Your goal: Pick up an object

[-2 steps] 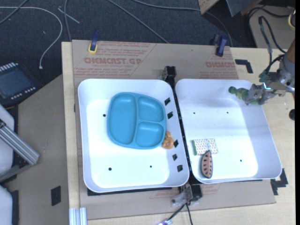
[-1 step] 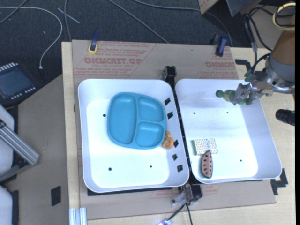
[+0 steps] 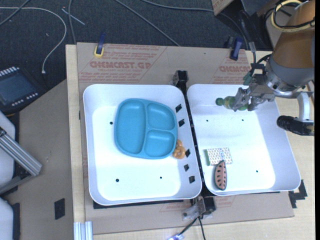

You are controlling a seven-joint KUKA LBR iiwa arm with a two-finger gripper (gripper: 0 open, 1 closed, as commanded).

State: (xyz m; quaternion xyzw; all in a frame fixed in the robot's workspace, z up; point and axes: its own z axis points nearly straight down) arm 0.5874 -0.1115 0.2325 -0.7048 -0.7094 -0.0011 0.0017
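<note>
The gripper [image 3: 239,104] hangs over the far part of the right shallow white bin [image 3: 270,149], closed on a small dark green object [image 3: 223,102]. Nearer the camera in that bin lie a patterned square cloth [image 3: 219,155] and a watermelon-slice toy [image 3: 220,175]. The left white bin [image 3: 100,159], away to the gripper's side, holds a blue divided plastic plate [image 3: 146,128] with a small orange piece [image 3: 178,150] touching its edge.

1. Bright, even light falls from above; both white bins [image 3: 135,184] look almost washed out.
2. Shadows are soft and short, as under the blue plate's [image 3: 145,128] near edge.
3. The dark floor [image 3: 45,14] at the far left is dim.
4. The arm [image 3: 295,39] at the far right looks slightly blurred, and fine detail is grainy.
</note>
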